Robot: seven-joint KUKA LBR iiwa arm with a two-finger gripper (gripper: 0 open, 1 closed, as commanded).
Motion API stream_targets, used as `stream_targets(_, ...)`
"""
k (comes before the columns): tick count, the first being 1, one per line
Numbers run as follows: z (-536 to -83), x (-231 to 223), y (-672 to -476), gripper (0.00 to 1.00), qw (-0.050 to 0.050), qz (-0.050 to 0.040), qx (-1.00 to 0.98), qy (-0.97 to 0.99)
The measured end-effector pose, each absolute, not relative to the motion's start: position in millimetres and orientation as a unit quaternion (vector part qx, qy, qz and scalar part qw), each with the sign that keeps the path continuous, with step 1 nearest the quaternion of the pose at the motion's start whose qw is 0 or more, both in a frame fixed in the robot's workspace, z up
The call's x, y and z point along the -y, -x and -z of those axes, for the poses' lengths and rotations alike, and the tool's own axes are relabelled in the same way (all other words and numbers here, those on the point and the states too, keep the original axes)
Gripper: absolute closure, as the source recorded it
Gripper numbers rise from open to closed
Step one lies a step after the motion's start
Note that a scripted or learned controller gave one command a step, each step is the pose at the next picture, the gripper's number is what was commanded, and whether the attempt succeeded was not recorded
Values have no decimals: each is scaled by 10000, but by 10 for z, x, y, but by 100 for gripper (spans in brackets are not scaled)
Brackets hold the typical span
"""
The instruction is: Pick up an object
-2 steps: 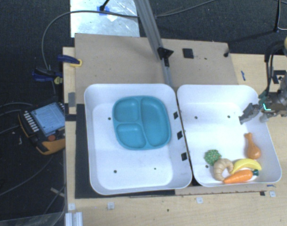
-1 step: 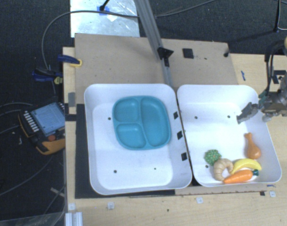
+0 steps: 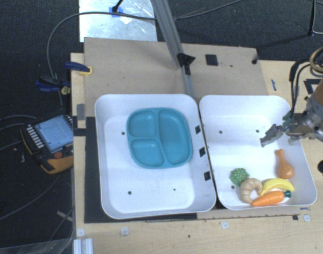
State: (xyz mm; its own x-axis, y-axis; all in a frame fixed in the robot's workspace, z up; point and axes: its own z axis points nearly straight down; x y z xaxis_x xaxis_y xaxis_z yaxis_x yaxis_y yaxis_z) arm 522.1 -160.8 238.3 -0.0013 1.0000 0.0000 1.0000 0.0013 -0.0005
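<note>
The pincer (image 3: 271, 135) is positioned over the right bin (image 3: 241, 110) — nothing is held; its spread cannot be told. Toy foods — drumstick (image 3: 284, 164), banana (image 3: 278, 184), carrot (image 3: 268, 198) — are grouped just below.

arm: enters from right, wrist low | gripper (image 3: 271, 135): pointing left

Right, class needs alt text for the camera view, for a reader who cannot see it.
A robot claw hangs over the right white bin, above toy foods clustered in its near corner: chicken drumstick, banana, carrot, broccoli and croissant. The left bin holds a blue divided plate.
</note>
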Motion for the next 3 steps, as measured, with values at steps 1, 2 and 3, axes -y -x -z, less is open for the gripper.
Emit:
stream_targets(1, -1958, 1603, -5177, 0, 4, -3, 7074, 7069)
stream_targets(2, -1370, 1577, -5110, 0, 7, -2, 7073, 7069)
stream_targets(3, -1500, 1581, -5124, 100, -17, 9, 7076, 7066)
